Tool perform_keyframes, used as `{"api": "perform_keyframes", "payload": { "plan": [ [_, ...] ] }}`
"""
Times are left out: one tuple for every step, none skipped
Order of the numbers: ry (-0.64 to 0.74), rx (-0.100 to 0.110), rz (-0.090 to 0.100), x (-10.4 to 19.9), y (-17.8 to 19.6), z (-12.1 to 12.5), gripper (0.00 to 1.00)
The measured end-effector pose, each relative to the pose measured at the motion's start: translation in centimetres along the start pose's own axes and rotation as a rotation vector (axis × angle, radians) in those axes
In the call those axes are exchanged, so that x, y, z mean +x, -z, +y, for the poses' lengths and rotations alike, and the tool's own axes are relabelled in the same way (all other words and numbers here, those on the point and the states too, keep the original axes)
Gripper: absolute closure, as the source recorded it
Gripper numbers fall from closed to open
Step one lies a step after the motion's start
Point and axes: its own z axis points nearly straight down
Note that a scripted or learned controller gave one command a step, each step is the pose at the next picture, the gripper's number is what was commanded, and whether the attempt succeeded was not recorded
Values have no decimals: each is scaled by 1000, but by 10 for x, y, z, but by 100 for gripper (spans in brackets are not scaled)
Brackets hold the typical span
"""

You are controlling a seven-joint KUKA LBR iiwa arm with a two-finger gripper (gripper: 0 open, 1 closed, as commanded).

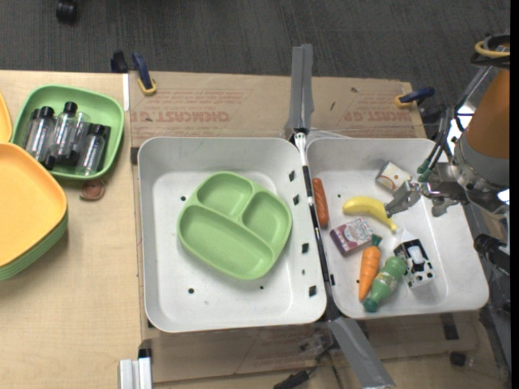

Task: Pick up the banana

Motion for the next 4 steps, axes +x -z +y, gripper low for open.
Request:
{"api": "perform_keyframes", "payload": {
  "plan": [
    [71, -2, 0, -28, -49, 42, 0],
    [142, -4, -1, -32, -145, 73, 0],
    [139, -3, -1, -33, -136, 72, 100],
    [129, -2, 0, -8, -65, 45, 100]
  ]
}}
